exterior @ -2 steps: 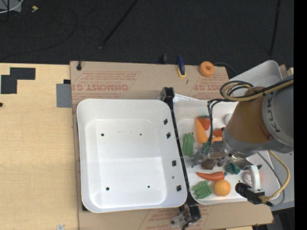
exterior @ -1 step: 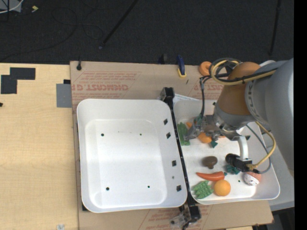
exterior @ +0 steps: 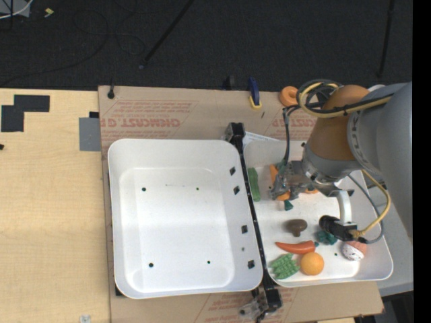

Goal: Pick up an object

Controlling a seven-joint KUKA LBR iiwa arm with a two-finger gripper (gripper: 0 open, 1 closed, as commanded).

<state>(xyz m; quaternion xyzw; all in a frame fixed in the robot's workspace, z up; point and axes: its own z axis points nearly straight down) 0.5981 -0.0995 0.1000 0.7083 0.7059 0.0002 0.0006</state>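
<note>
Fingers [exterior: 286,192] down over one orange toy [exterior: 275,172], grip unclear; one orange ball [exterior: 312,264], one red pepper [exterior: 295,246] nearby.

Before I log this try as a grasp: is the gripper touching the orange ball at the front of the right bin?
Apart. The camera view shows the gripper farther back in the bin, with bare white floor and a brown object between it and the orange ball.

Grey arm [exterior: 384,123], orange band [exterior: 337,123], yellow cables [exterior: 313,93]
</note>
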